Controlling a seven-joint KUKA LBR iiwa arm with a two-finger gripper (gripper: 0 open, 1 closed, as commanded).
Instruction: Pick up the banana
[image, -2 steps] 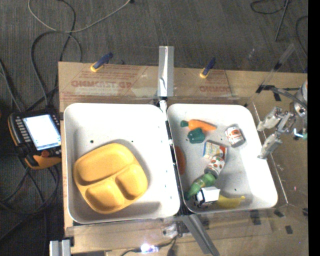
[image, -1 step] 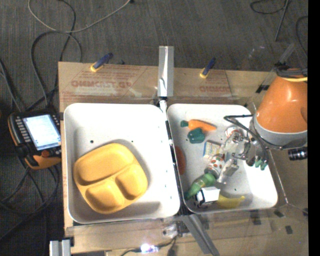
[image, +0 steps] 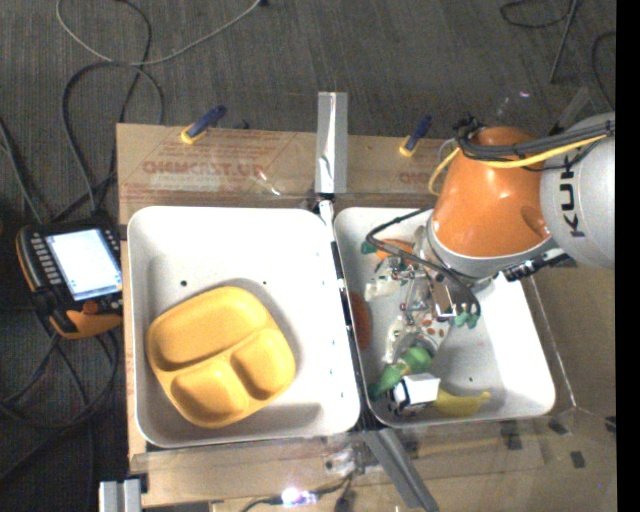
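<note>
Camera view: my gripper (image: 432, 318) hung over the right bin (image: 520, 330), wrist cluttered with wiring; I could not tell its state. The banana (image: 462, 402) lay just below my gripper, near the bin's front wall, apart from me, touching a small white box (image: 418, 388). A green item (image: 400, 372) sat beside that box. The yellow divided tray (image: 222, 352) lay in the left bin (image: 190, 240), well to my left. Judgement: banana light, soft-skinned, curved, bruises easily; grasp across its middle, gently.
</note>
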